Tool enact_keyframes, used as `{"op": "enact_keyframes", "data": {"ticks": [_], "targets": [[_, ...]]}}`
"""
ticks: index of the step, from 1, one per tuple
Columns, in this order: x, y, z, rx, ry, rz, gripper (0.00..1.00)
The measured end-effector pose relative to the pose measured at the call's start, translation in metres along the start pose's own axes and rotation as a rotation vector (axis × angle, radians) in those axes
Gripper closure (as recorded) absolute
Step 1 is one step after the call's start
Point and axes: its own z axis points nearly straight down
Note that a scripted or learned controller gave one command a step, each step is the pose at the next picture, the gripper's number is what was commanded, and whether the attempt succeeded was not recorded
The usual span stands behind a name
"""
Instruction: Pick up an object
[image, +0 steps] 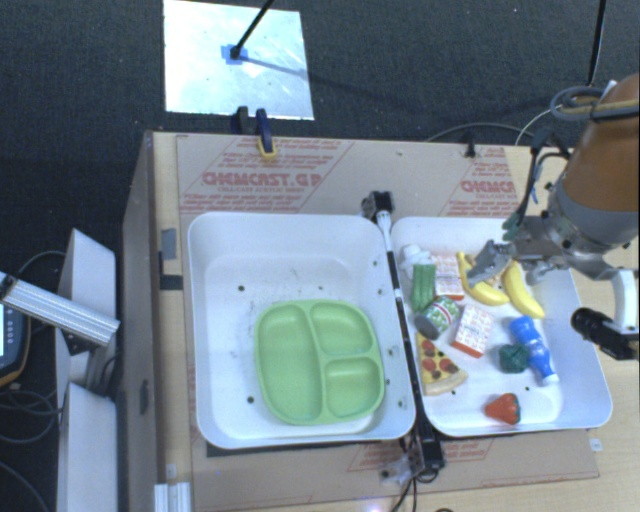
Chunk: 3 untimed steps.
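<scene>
The right bin (592, 392) holds several toy foods. Two yellow bananas (524, 291) lie at its back, with a green carton (424, 282) and a green can (437, 318) to their left. In front of these lie a white and red carton (472, 331), a pizza slice (440, 366), a blue bottle (533, 346), a dark green lump (513, 357) and a red strawberry (503, 407). My gripper (517, 262) hangs just over the bananas, open, with one grey finger on each side of them and nothing held.
The left bin (215, 300) holds a light green divided plate (320, 360). A raised divider (397, 300) runs between the bins. The arm's grey and orange body (600, 170) hangs over the right bin's back right corner. Cables run along the bench's back edge.
</scene>
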Motion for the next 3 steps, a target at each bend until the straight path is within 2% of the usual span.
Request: {"op": "enact_keyframes", "data": {"ticks": [1, 2, 3], "targets": [[0.002, -0.001, 0.146, 0.004, 0.001, 0.002, 0.0], [-0.004, 0.029, 0.184, -0.008, 0.0, 0.0, 0.0], [-0.004, 0.01, 0.182, -0.019, -0.005, 0.0, 0.0]]}}
